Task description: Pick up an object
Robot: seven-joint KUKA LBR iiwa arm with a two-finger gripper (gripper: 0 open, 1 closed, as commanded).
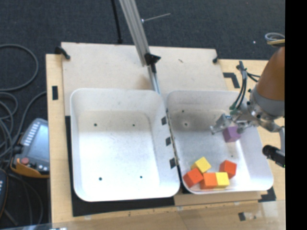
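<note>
My gripper (231, 126) hangs over the upper right part of the right bin (192, 104), reaching in from the right. A small purple block (232, 134) sits tilted between its fingertips, and the fingers are shut on it. The block's top is hidden by the gripper. Several other blocks lie clustered at the bin's near edge: a yellow one (203, 164), a red-orange one (228, 168), two orange ones (194, 177) (210, 180) and another yellow one (222, 178).
The left bin (120, 143) lies beside the right one, sharing a raised middle rim (169, 138). A slanted metal pole (136, 28) rises from the bench behind the bins. Cables and a pendant (31, 147) lie off the bench's left side.
</note>
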